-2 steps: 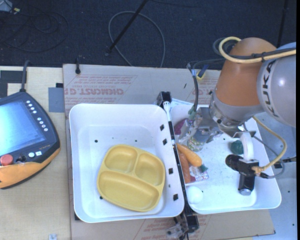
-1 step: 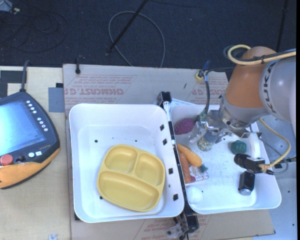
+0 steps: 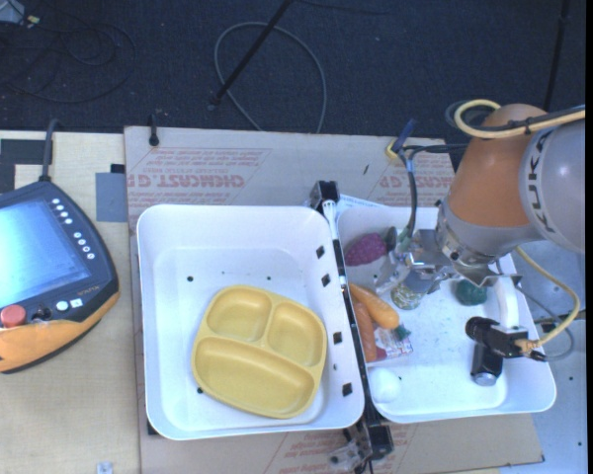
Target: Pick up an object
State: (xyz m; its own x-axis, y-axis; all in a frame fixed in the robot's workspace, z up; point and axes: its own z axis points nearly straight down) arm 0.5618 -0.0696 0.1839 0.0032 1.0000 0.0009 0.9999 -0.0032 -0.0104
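White bins, two, side by side on a cardboard sheet (image 3: 227, 171) laid over the counter. The left bin (image 3: 168, 235) carries one yellow divided plate (image 3: 262, 349), three compartments, lying flat and turned a little askew, low and right of the bin's middle.

The right bin (image 3: 445, 378) carries the loose things. A purple lump (image 3: 366, 248) sits at the upper left corner. An orange carrot (image 3: 376, 309) lies slantwise along the left wall. A small printed packet (image 3: 393, 346) is just below the carrot's lower end, and a white ball (image 3: 385, 385) is near the bottom left corner. A teal object (image 3: 471, 290) sits toward the right, partly under the wrist.

The arm (image 3: 494, 181) enters from the right, orange band uppermost. The hand (image 3: 412, 286) is down in the right bin, between the purple lump and the teal object and just right of the carrot's upper end. Whether it is clenched or released: cannot tell. Nothing visibly held.

A teach pendant (image 3: 35, 265) with a lit screen rests on the counter, well left of the bins.
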